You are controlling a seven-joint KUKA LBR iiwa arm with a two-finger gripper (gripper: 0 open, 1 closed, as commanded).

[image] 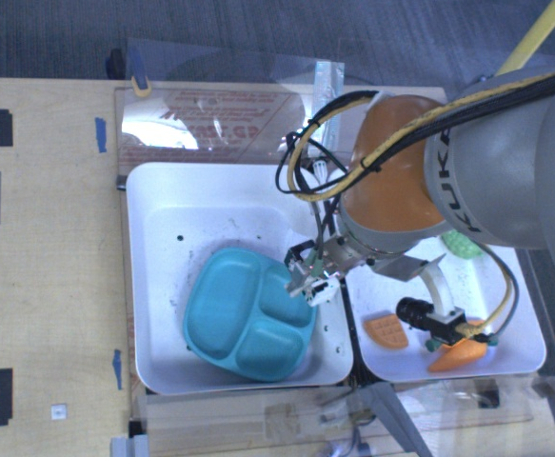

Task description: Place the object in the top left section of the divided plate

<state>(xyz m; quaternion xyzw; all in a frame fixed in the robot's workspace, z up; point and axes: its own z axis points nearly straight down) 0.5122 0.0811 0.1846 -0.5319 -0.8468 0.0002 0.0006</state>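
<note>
- A teal divided plate point(244, 327) with three sections lies tilted in the left white bin point(153, 255), towards that bin's lower right corner.
- The gripper point(312, 279) hangs over the plate's upper right rim, close to the wall between the two bins.
- The state of the jaws cannot be told: the fingertips appear as a small cluster of black and white parts, and the gap between them is not resolved.
- No object is seen between the fingers at this resolution; a small pale piece at the tip may be part of the gripper itself, and this cannot be settled.
- The candidate objects lie in the right white bin point(529, 350), well apart from the jaws and across the dividing wall.
- An orange waffle-textured piece point(387, 331) lies near the right bin's lower left, the nearest of the objects to the gripper.
- A carrot-like orange object point(460, 352) lies further right, near the bin's lower edge, partly crossed by a black fitting point(427, 316) and a yellow cable point(502, 298).
- A green object point(461, 246) shows at the bin's upper part, partly hidden under the grey arm point(505, 169).
- The arm's orange band point(391, 169) stands above the gripper, with black and yellow cables looped beside it.
</note>
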